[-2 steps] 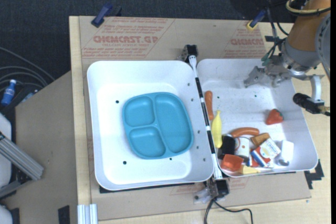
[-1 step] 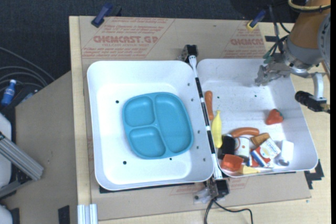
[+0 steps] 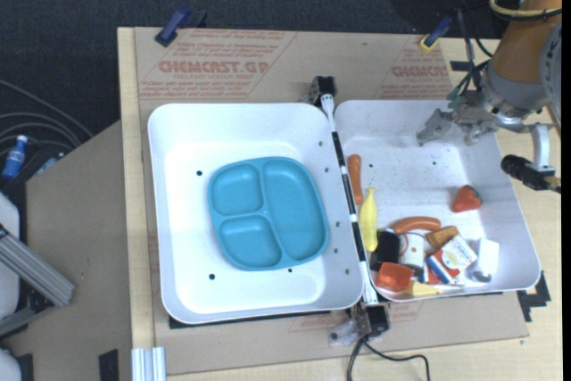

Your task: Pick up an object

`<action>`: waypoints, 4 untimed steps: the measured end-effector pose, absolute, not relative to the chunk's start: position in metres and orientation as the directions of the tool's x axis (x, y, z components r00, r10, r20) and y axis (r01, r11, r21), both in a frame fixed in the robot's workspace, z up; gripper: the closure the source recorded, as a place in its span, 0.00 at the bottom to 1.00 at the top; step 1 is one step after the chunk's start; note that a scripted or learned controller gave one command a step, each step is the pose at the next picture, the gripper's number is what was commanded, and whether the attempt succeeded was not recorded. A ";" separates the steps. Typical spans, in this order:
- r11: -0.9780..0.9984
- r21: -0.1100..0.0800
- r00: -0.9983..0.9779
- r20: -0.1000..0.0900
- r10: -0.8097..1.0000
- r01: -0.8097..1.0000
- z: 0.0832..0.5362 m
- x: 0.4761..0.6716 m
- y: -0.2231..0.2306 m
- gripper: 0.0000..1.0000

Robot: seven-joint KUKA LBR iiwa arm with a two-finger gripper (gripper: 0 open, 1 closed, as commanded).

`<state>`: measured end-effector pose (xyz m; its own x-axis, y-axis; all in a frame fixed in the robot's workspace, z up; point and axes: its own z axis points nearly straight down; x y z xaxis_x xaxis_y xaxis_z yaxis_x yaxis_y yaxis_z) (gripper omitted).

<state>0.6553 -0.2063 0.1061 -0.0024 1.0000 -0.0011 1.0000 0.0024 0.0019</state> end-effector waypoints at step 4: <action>-0.001 0.000 0.001 0.001 1.000 1.000 0.094 0.506 -0.112 1.00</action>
<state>0.5065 -0.1123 0.0941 0.0010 1.0000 0.0006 1.0000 -0.0010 0.0005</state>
